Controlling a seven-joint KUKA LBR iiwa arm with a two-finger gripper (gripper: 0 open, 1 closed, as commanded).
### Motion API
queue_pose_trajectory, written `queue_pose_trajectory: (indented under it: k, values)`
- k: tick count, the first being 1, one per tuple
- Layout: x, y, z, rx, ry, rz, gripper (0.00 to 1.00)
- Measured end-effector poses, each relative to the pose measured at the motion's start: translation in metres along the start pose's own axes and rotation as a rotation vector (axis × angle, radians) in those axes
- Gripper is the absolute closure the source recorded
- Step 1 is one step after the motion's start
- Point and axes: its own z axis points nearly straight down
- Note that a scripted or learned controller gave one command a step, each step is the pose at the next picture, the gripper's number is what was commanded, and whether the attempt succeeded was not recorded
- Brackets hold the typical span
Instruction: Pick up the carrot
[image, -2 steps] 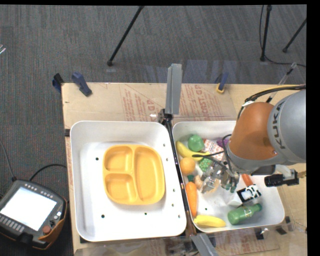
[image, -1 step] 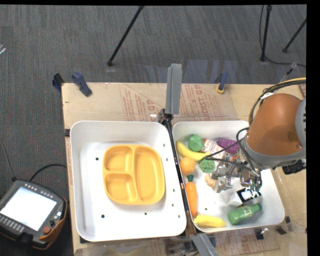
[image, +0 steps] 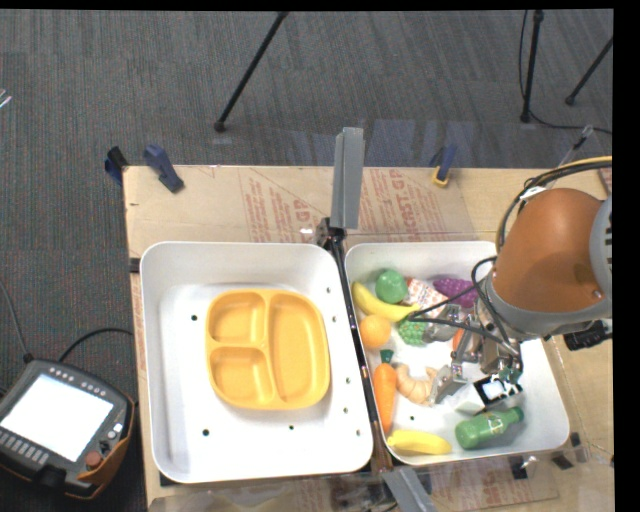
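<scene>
The carrot (image: 385, 395) is orange with a small green top. It lies lengthwise along the left wall of the right bin (image: 545, 420), top end pointing away from me. My gripper (image: 464, 384) hangs over the middle of that bin, a short way right of the carrot and apart from it. Its fingers (image: 442, 386) stand open with nothing between them. A pale shrimp-like toy (image: 414, 380) lies between the carrot and the gripper. The grey-and-orange wrist (image: 548, 255) covers the bin's right rear part.
Crowding the right bin are a banana (image: 376, 301), a green vegetable (image: 392, 285), an orange fruit (image: 375, 331), purple grapes (image: 456, 290), a green bottle (image: 488, 428) and a second yellow piece (image: 420, 442). The left bin (image: 170, 300) holds a yellow divided plate (image: 268, 348).
</scene>
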Motion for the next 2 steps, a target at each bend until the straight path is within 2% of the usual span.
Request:
queue_pose_trajectory:
  k: [1, 2]
  values:
    - [0.004, 0.016, 0.076, 0.000, 0.007, 0.095, 0.00]
    - [0.023, 0.012, 0.074, 0.000, 0.004, 0.223, 0.00]
